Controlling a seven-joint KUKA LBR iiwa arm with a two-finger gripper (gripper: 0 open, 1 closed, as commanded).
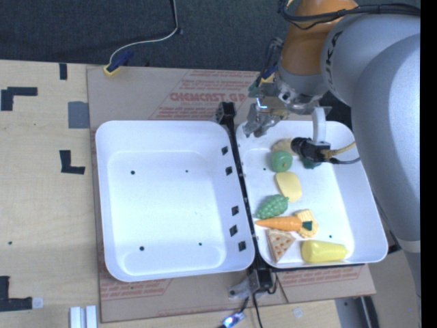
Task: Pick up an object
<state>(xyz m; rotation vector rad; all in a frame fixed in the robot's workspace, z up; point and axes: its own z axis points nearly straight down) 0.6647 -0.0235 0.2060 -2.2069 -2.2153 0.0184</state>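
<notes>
Seven toys are lying in the right bin (358, 203): one green ball (280, 160), one beige piece (280, 145), one yellow lump (289, 185), one green cone (272, 206), one carrot (278, 223), one corn piece (306, 221), one wedge (278, 243), plus one yellow lemon (323, 251). The gripper (259, 124) is hovering over the far left corner, gripping nothing; how wide it stands cannot be told. The left bin (113, 183) is sitting alongside.

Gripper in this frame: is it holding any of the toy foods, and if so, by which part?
Nothing is held. The gripper hangs above the far end of the right bin with nothing between its fingers; the green ball and other toys lie in the bin.
</notes>
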